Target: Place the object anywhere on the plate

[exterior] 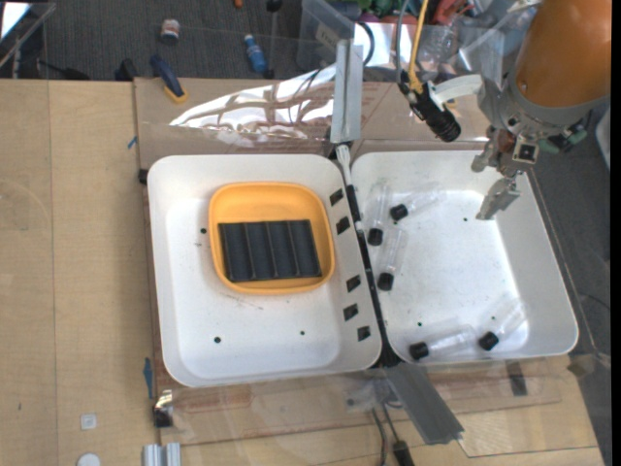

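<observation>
Two-finger metal gripper hangs open, holding nothing; those clear plastic black-capped tubes look slippery, could roll away.

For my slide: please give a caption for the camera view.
Gripper above right bin of clear tubes; yellow plate in left bin.

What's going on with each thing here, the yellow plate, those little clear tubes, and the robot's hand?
Plate: in the left bin, flat, a black ridged block lying on it.
Tubes: clear with black caps, lying scattered on their sides in the right bin, none on the plate.
Hand: hovering over the right bin's back right corner, nothing seen between its fingers.
</observation>
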Controlling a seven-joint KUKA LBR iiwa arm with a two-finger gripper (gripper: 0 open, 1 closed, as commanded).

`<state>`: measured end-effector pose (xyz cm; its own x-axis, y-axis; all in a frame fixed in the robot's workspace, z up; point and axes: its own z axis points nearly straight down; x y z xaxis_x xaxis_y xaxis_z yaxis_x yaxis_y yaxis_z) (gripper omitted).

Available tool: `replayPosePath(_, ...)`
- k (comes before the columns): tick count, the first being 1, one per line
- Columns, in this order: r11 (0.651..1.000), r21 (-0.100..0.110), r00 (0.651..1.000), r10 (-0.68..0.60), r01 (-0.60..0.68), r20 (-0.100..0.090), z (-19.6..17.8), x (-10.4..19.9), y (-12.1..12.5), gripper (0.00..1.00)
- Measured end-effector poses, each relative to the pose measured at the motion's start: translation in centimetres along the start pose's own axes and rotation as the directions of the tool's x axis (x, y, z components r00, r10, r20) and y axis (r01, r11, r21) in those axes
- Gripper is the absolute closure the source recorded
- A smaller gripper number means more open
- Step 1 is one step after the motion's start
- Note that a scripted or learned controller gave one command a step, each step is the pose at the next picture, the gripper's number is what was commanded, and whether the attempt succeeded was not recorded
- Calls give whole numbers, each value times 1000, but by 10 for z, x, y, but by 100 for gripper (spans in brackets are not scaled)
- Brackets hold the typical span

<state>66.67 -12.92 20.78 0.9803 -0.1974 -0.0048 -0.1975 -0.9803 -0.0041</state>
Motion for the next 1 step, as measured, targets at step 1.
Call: replayPosePath(1,1000,1,1000,3,-3,-7,-17,4,18,0)
